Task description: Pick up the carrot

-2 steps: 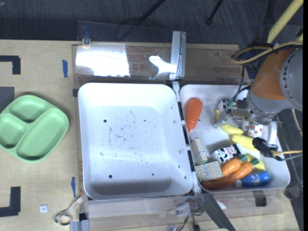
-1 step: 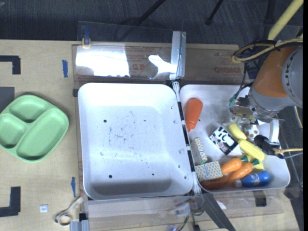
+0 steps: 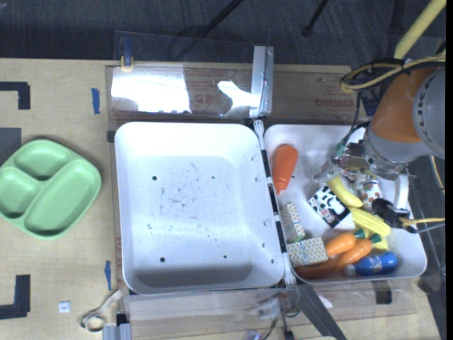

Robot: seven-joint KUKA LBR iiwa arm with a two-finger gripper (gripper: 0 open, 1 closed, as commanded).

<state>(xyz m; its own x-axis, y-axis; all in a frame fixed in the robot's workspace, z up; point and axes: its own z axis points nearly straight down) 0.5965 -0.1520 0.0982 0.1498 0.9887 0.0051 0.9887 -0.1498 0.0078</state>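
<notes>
Your carrot (image 3: 284, 165) lies at the far left of the right bin (image 3: 417, 261), well apart from the near clutter, so bring the gripper (image 3: 364, 183) left over it; I cannot tell how the jaws stand.

Bright, glare on plastic sheet (image 3: 185, 91), slightly soft.

I am seeing the carrot (image 3: 284, 166) lying in the right bin (image 3: 417, 261), up against its left wall near the far end. It is plain orange, tapered, lengthwise along the wall, narrower end pointing toward the near side. Nothing is touching it.
</notes>
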